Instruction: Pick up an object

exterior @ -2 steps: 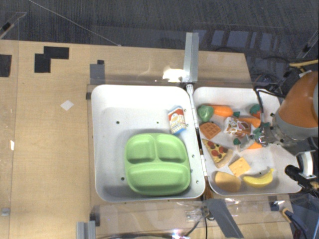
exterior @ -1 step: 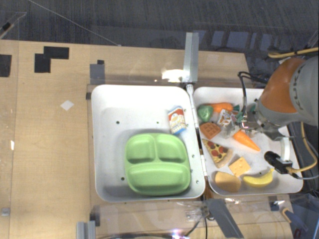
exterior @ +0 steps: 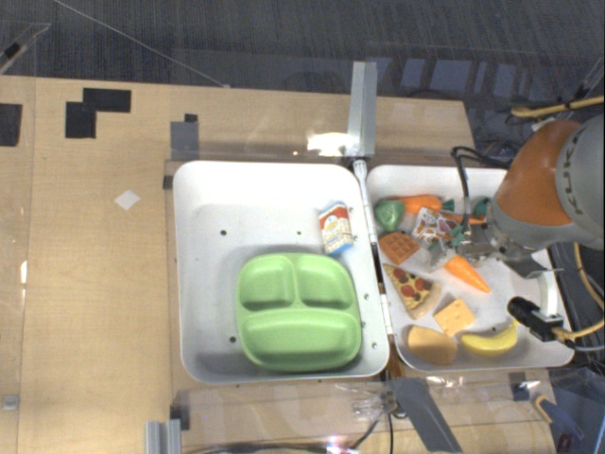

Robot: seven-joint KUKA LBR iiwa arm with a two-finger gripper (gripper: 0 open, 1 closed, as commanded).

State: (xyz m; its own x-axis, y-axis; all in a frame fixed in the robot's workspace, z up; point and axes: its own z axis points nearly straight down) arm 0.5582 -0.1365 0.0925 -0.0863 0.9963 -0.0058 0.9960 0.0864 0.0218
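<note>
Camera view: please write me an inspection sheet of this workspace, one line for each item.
Surface: wooden bench bearing two white bins, left bin and right bin.
Job's things: right bin holds toy food: carrot, banana, pizza slice, cheese, waffle.
Clutter: green divided plate and small carton in left bin.
Grippers: gripper low among the food beside the carrot.
Cables: black cable by the arm; yellow cable beyond.
Surroundings: dark carpet.
</note>
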